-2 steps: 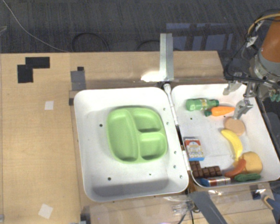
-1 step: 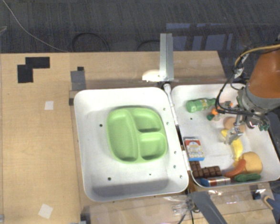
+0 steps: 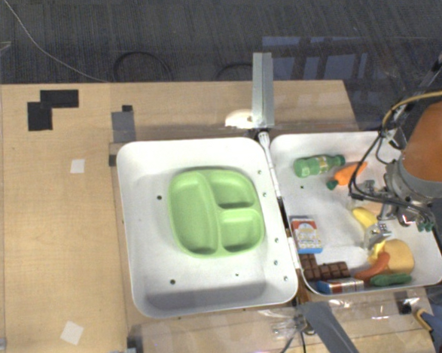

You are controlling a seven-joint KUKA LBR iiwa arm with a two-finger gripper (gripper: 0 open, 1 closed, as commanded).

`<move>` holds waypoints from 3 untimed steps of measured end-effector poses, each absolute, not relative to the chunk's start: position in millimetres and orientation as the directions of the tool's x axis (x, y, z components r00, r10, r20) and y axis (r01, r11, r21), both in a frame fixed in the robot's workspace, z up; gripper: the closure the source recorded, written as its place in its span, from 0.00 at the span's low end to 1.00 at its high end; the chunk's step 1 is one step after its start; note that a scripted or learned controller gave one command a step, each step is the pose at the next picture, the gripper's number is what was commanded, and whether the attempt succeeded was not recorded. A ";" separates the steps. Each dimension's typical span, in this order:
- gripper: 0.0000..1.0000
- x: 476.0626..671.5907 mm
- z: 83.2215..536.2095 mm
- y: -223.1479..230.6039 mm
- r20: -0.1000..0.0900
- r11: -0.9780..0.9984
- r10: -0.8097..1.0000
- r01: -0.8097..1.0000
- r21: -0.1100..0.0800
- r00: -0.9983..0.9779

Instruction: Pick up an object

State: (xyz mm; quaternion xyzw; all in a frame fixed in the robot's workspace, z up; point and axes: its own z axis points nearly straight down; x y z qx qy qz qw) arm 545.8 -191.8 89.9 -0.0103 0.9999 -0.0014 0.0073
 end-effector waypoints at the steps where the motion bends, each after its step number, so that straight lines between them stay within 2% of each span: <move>1: 0.00 543.7 90.9 -132.4 -0.018 0.982 -0.191 -0.191 -0.006 -0.981; 2: 0.00 610.8 89.1 -145.7 -0.015 0.991 -0.131 -0.131 -0.003 -0.991; 3: 0.00 567.6 89.9 -182.6 -0.013 0.976 -0.220 -0.220 -0.006 -0.975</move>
